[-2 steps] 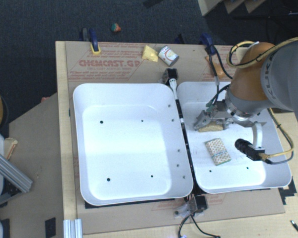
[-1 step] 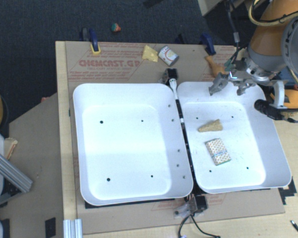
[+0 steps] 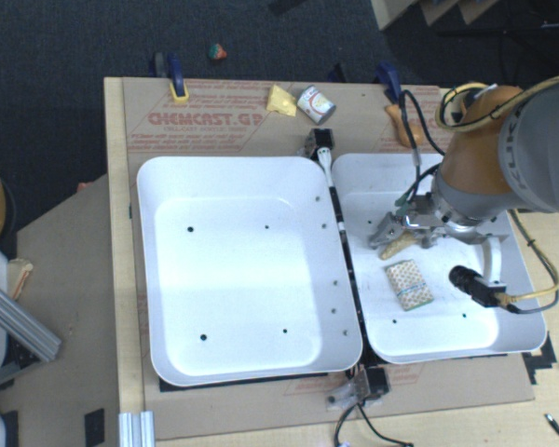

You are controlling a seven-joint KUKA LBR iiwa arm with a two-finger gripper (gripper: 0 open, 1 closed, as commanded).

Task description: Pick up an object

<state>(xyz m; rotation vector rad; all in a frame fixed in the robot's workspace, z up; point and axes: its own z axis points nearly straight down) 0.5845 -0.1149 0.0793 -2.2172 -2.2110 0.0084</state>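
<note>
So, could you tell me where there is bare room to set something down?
The left bin is bare across its floor. The right bin is crowded: gripper and a patterned block fill its middle, leaving its near strip.

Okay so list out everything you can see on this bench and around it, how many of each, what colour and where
White bins: 2, white, side by side on the bench.
Patterned pad: 1, tan with pale dots, in the right bin, lying flat.
Tan object: 1, yellowish, in the right bin at the gripper's tip; contact unclear.
Yellow wedge: 1, yellow, on the board behind the bins.
Small cylinder: 1, white and grey, beside the wedge.
Clamps: 2, blue and yellow, on the board's far edge.
Board: 1, tan with red lettering, under the bins.
Small item: 1, red and green, on the dark floor beyond the bench.
Arm: 1, grey with orange band, over the right bin.
Gripper: 1, metallic, low in the right bin.
</note>
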